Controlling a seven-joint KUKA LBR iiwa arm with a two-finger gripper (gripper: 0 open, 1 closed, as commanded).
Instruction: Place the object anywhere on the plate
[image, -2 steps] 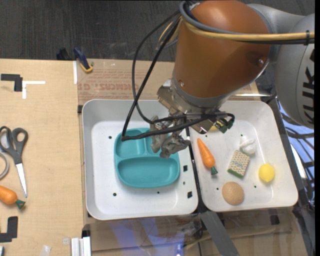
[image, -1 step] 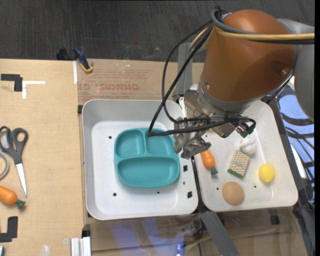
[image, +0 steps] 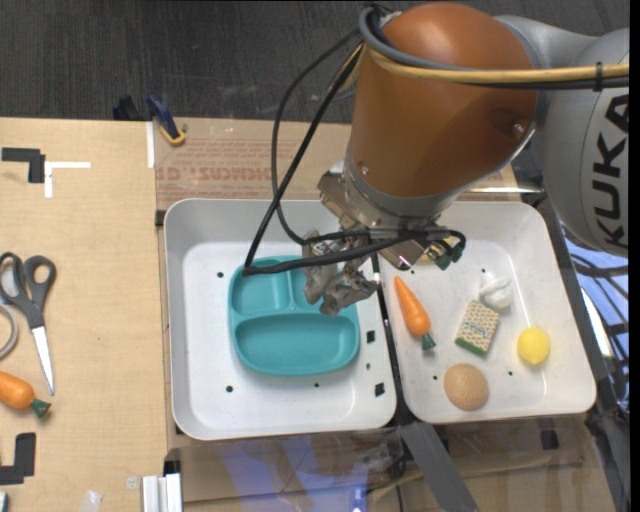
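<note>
The gripper (image: 340, 280) hangs over the plate's (image: 290, 345) upper right corner, in the left bin (image: 200, 400). It's a dark tangle under the big orange wrist, and I can't tell how it's set or whether it carries anything. The loose things lie to its right, across the divider in the right bin (image: 560, 395): the carrot (image: 411, 309) is nearest, just beside the claw, its long axis slanting down toward the near edge, then the box (image: 478, 327), egg (image: 466, 386) and lemon (image: 534, 346). The plate's lower compartment looks like open room.

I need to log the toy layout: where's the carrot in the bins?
The carrot lies in the right bin, near its left edge, just left of the small box.
</note>
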